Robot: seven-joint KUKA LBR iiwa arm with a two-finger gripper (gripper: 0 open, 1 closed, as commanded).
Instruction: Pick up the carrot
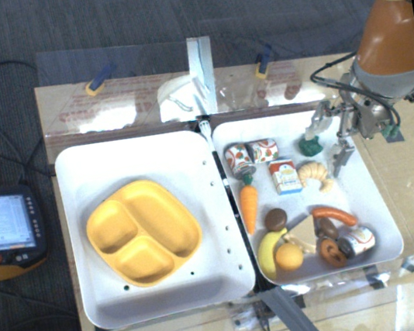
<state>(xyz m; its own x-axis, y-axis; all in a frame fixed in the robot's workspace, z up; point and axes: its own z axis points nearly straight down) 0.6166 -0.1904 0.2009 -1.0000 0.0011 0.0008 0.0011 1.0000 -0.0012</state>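
Pendant (3,230): on the dark floor left of the bench, screen lit.
Left bin (95,297): holds a yellow tray (142,231) with three hollows, set at a slant.
Carrot (249,202): in the right bin (387,229), close to its left wall. Long axis runs near straight up and down in the view; green top at the far end, just below a can (238,159), orange tip pointing toward the near edge and the banana (269,252).
Around the carrot: a brown round piece (276,219) just beside its tip; a small carton (285,176) to its right, apart from it.
Other items: a second can (265,150) beside the first, a croissant (313,173), a sausage (333,216), an orange (288,257) against the banana.
Gripper (332,141): over the far right part of the right bin, near a green piece (310,143). Fingers hang spread apart with nothing between them.
Carrot to jaws: well apart; the carrot lies to the left of the jaws and a little nearer, with the carton and croissant between.
Arm (390,36): orange band at the upper right.
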